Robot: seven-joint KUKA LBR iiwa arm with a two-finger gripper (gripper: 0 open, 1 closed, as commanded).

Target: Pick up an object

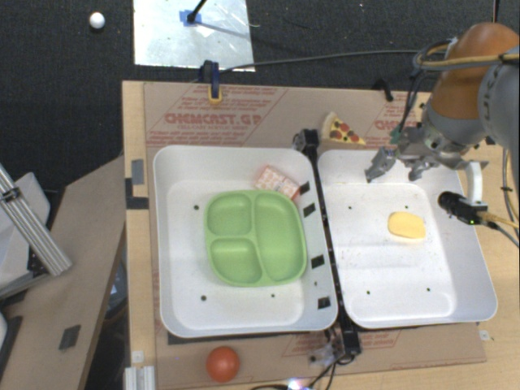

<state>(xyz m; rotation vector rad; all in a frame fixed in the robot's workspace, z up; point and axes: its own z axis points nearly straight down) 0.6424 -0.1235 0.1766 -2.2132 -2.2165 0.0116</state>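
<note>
Nothing is picked up yet. Your pincer (pixel 402 162) hangs over the far edge of the right bin (pixel 455 299), fingers spread, with nothing between them. The yellow piece (pixel 406 225) lies flat on that bin's floor, near the pincer but apart from it. Left bin: green tray (pixel 253 237), pink packet (pixel 278 180) at its far rim. Left to do, by my reading: descend, close, lift.

The pincer (pixel 400 166) hangs open over the back of the right bin (pixel 463 299), holding nothing. A yellow thing (pixel 406 225) lies near it in that bin. A green plate (pixel 255 237) sits in the left bin (pixel 175 242).
</note>
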